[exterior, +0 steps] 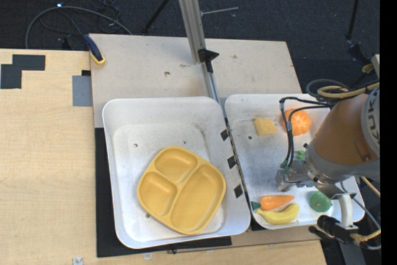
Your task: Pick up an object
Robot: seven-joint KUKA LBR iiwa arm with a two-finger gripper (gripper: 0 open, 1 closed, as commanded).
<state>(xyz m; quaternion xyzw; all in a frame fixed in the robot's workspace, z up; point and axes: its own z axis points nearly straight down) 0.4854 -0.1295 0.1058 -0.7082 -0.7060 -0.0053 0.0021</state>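
Arm reaches in from the right, orange band over the right bin [245,152]. End effector [290,180] is low inside that bin, near its middle, just above the row of toys along the near wall. Whether it is spread or closed I cannot tell; the wrist body hides most of it from this angle. Nothing visibly gripped.

Contents of right bin: toy carrot [276,202] lying flat, touching or nearly touching the toy banana [280,215] just in front of it, both at the near rim. A green round piece [320,200] sits just to the right of them, near the arm. Further back: a pale yellow block [265,127] and an orange fruit [299,122], side by side, the fruit partly behind a black cable.

Left bin [124,133] carries a yellow divided plate [181,188], three compartments. The desk behind holds an aluminium post.

Step in hand, as I judge it: descent or hover over a target, not yet a grasp. Carrot looks the likeliest target, being nearest the tool tip.

Next move calls for: dropping the last bit onto one item, centring so banana and carrot are not taken together, closing, then lifting straight. Risk: the bin wall is close to both toys, and a skewed approach may just nudge them.
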